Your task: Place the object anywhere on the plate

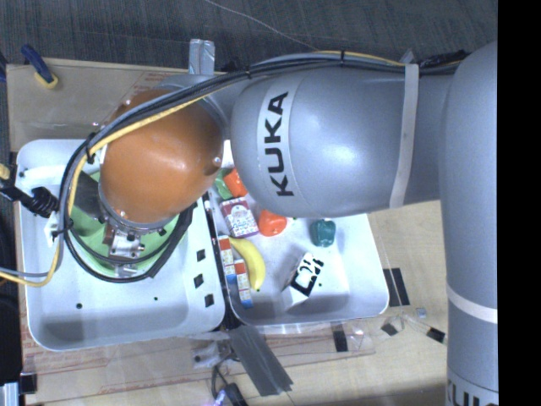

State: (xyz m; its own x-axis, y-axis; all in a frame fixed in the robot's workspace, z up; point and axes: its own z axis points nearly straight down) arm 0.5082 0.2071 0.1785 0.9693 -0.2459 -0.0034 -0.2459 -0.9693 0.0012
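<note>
Big and grey, the robot arm (338, 134) with KUKA written on it fills the top of the view, and its round orange band (161, 163) hangs over the left bin (110, 320). Under the band sits the gripper (122, 245), right above a green plate (89, 222) in that bin. I cannot tell what the gripper is doing, because the orange part hides most of it. Black and yellow cables (76, 184) loop around the plate.

Over in the right bin (355, 299) lie a yellow banana (251, 263), a small box with a picture on it (242, 219), an orange thing (272, 223), a teal thing (322, 231) and a black and white piece (308, 276). The banana is just beside the wall between the two bins. I cannot tell which one is the object to be moved.

Both bins rest on a wooden bench (406, 244). Dark carpet (101, 7) shows behind it.
</note>
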